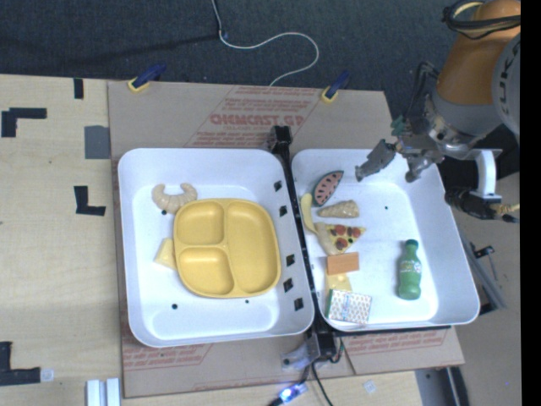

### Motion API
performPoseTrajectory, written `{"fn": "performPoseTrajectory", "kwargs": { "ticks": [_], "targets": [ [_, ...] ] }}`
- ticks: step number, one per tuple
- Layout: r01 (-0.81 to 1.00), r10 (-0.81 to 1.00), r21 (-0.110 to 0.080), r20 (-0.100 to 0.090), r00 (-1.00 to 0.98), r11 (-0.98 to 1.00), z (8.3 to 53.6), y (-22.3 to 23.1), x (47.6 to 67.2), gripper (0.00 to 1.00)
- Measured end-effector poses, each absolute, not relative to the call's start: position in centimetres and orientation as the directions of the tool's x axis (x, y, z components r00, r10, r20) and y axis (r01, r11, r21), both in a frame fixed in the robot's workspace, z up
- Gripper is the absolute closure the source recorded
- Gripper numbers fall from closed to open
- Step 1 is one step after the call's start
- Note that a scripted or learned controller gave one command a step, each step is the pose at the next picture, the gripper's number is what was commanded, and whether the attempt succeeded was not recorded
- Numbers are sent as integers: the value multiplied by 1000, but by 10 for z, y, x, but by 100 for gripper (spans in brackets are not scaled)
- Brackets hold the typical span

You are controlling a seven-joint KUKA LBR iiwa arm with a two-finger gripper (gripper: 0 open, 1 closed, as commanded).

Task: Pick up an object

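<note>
Two white bins [135, 227], one yellow divided plate [226, 247], one green bottle [409, 270], one watermelon slice [328, 187], one pizza slice [340, 237].

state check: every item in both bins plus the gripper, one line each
gripper: open, above the right bin's far edge, holding nothing
green bottle: lying flat, right bin
watermelon slice: lying flat, right bin
pizza slice: flat, topping side up
orange block: lying flat
patterned packet: flat, near corner of right bin
yellow divided plate: right side up, left bin
croissant: beside the plate's far edge

Dark blue carpet [101, 24] lies behind a pale wooden bench [51, 252].
</note>
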State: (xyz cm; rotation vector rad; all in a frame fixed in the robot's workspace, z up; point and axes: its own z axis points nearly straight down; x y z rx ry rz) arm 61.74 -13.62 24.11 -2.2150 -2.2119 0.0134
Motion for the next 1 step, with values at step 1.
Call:
{"fn": "performPoseTrajectory", "kwargs": {
  "ticks": [1],
  "targets": [
    [1000,1000,-2,0,-2,2,249,-136,620,0]
  ]
}}
